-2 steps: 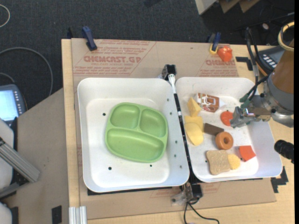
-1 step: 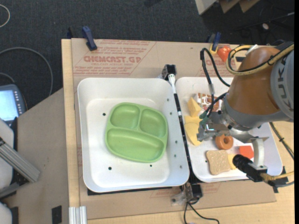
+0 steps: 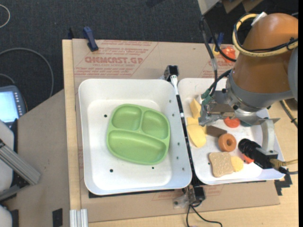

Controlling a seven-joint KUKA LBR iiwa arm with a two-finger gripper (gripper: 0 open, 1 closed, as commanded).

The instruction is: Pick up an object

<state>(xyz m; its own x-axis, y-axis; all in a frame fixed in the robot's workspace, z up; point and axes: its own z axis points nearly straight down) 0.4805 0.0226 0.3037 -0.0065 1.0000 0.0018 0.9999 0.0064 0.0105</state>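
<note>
Gripper (image 3: 207,117): you will find it low over the right bin (image 3: 204,175), near its left side.
Grip state: you cannot tell from this view.
Objects: yellow wedge (image 3: 195,107), brown block (image 3: 216,131), doughnut (image 3: 227,143) and bread slice (image 3: 220,164) lie in the right bin.
Left bin (image 3: 86,126): holds a green divided plate (image 3: 138,133).

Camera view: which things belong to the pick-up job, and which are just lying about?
For the job: gripper over the right bin. Likely candidates inside it are the yellow wedge, yellow slice, brown block, doughnut and bread slice.
Lying about: green divided plate in the left bin; blue clamp on the cardboard.
</note>
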